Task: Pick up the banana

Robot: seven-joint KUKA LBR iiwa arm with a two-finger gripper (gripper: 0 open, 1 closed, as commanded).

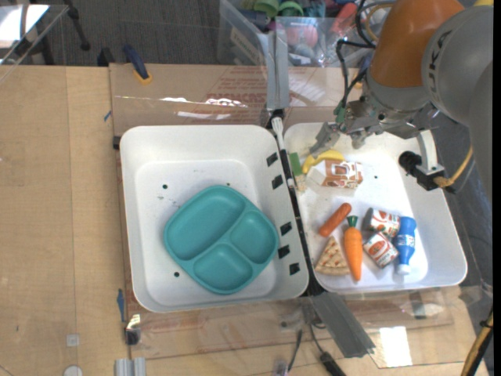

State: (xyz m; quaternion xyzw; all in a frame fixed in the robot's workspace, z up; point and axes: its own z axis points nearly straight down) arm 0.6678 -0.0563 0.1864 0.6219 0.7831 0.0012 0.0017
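The banana (323,160), small and yellow, lies in the right bin (446,233) near its far left corner, against a white and brown packet (343,175). My gripper (340,141) hangs just above and behind the banana, at the end of the grey arm with its orange band (411,30). It looks open, and its left finger (321,144) slants down to a point right above the banana's far end. Nothing sits between the fingers.
The right bin also holds a red sausage (335,218), a carrot (353,249), a pizza slice (333,258), two cans (381,237) and a blue bottle (405,244). A teal divided plate (221,240) lies in the left bin (149,163). A clear tub of toys (305,6) stands behind.
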